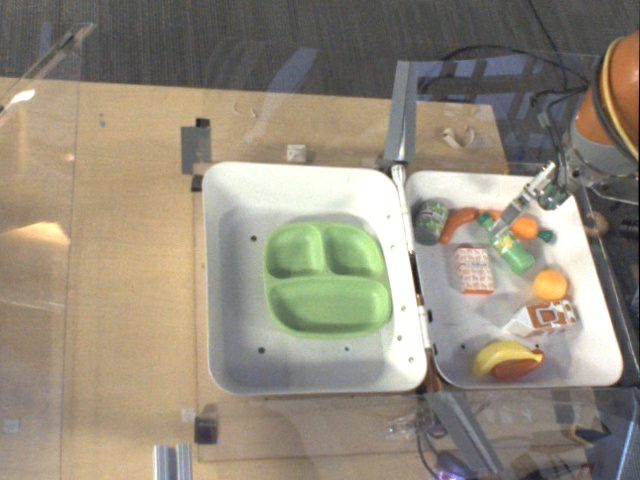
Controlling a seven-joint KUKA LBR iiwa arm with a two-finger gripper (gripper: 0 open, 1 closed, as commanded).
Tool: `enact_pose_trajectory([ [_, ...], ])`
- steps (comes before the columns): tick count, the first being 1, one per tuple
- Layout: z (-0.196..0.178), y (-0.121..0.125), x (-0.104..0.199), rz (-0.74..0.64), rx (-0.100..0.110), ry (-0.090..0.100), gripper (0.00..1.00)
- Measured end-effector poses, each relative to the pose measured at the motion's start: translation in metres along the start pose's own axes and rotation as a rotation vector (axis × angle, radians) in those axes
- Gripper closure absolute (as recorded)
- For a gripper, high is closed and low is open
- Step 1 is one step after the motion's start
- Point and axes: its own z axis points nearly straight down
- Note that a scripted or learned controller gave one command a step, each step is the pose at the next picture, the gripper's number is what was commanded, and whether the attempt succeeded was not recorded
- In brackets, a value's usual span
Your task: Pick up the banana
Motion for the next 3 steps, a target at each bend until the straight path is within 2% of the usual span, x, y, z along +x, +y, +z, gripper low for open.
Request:
enact_pose_trajectory([
  [1, 0.001, -0.066, 0.088, -0.275, 0.000, 0.002, 0.00],
  [2, -0.065, -0.098, 0.101, -0.414, -0.001, -0.001, 0.00],
  [3, 0.011, -0.072, 0.147, -0.446, 0.000, 0.004, 0.00],
])
